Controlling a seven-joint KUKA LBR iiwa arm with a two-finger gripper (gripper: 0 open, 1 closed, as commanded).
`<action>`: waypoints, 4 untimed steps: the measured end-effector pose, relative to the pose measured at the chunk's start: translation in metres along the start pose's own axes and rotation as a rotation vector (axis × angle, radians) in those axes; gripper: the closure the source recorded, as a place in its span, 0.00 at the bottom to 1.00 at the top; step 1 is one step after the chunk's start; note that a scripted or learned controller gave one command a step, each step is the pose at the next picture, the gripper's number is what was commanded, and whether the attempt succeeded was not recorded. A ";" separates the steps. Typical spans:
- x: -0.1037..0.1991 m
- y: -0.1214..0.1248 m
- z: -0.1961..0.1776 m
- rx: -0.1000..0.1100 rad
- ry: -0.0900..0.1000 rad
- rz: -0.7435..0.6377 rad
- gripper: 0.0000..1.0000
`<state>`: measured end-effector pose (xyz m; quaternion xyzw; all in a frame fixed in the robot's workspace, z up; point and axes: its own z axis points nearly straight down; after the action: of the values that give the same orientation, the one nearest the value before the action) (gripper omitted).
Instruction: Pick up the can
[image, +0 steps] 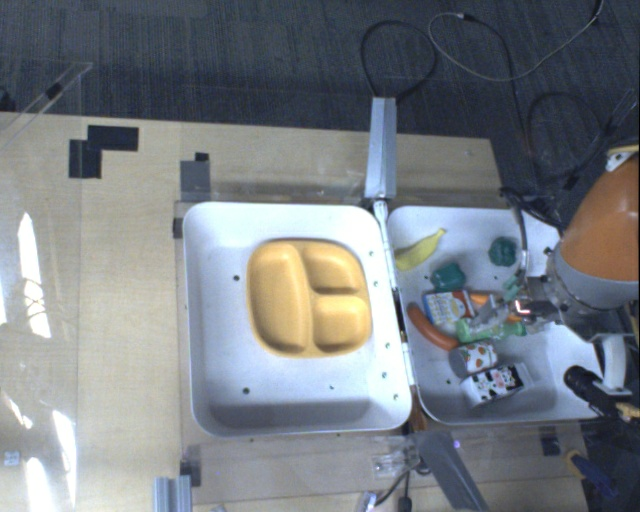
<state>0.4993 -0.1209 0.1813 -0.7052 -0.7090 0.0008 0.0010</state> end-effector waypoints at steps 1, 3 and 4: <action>0.031 -0.004 0.081 -0.021 -0.005 -0.040 0.00; 0.078 -0.010 -0.032 -0.004 0.000 0.103 1.00; 0.078 -0.010 -0.047 -0.002 -0.002 0.271 1.00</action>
<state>0.4888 -0.0432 0.2280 -0.7947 -0.6071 0.0008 -0.0006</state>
